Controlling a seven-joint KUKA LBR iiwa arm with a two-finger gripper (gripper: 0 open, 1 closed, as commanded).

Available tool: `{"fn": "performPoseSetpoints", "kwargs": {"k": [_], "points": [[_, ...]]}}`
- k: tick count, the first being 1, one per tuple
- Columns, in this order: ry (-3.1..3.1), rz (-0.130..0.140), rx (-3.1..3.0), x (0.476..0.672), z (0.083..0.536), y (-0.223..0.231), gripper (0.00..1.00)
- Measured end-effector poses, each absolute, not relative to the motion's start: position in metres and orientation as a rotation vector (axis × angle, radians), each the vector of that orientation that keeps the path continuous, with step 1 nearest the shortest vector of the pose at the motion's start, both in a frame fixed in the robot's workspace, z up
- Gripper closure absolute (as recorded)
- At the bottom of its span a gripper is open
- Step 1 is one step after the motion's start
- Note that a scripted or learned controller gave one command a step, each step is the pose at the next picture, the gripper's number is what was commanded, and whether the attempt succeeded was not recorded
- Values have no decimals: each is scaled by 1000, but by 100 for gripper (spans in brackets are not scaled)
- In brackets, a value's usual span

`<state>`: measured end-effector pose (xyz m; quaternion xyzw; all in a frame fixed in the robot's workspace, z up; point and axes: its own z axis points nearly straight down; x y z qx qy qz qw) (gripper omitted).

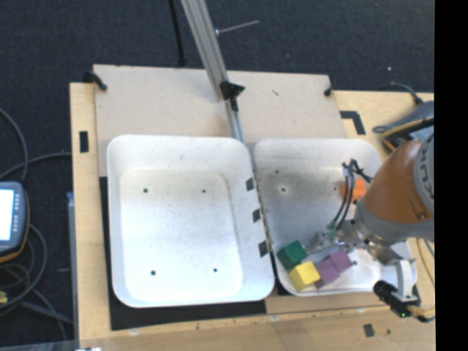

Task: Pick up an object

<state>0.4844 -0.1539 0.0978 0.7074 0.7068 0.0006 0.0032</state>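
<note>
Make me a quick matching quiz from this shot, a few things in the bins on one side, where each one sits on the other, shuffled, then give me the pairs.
Things:
1. green block
2. yellow block
3. purple block
4. orange object

Places:
A. at the right bin's front edge, nearest the camera
B. by the right bin's right side, partly behind the arm's cables
C. close beside the gripper
D. near the wall between the bins, just behind the yellow one

Pairs: 1-D, 2-A, 3-C, 4-B

Even overhead light, no hard shadows; white bins (183, 218) slightly blown out. Soft focus overall, low res, dark floor (44, 35) noisy.
</note>
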Motion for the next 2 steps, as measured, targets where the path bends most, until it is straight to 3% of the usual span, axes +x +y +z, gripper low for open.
{"fn": "performPoseSetpoints", "kwargs": {"k": [1,2], "points": [[2220,6,2208,562,102,-207,0],[2224,-2,2214,558,101,-206,0]]}}
